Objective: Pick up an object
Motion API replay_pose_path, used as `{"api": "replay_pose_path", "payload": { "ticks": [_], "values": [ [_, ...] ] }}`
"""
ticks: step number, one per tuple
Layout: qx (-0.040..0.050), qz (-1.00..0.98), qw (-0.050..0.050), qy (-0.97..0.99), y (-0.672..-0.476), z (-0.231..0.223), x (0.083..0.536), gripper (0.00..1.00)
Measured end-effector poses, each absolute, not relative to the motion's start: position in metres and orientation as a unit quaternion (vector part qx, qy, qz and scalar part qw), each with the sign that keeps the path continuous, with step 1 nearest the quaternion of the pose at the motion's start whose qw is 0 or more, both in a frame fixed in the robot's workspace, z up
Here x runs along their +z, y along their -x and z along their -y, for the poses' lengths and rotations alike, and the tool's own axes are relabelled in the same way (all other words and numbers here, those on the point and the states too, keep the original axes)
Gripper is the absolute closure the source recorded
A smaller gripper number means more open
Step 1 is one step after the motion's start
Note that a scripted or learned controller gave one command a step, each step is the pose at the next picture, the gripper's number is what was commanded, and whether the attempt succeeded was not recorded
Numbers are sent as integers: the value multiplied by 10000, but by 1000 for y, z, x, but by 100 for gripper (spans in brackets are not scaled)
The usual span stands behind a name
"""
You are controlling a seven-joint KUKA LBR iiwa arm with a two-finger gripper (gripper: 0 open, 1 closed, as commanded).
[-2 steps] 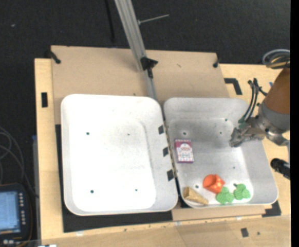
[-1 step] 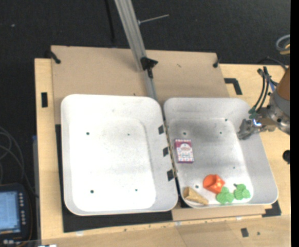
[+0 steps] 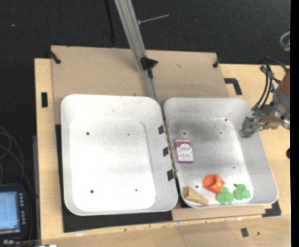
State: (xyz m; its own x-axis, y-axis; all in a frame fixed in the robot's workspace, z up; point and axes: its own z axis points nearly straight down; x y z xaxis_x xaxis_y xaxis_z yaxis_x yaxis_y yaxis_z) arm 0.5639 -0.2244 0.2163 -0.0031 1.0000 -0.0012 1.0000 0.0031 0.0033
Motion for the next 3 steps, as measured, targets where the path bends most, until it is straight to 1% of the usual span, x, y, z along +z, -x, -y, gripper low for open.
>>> {"api": "replay_pose_path", "payload": {
  "ticks": [2,3],
  "values": [
    [12,-7095,1,-7047,-562,137,236,100],
    [7,-7088,1,-7055,-554,95,233,100]
  ]
}}
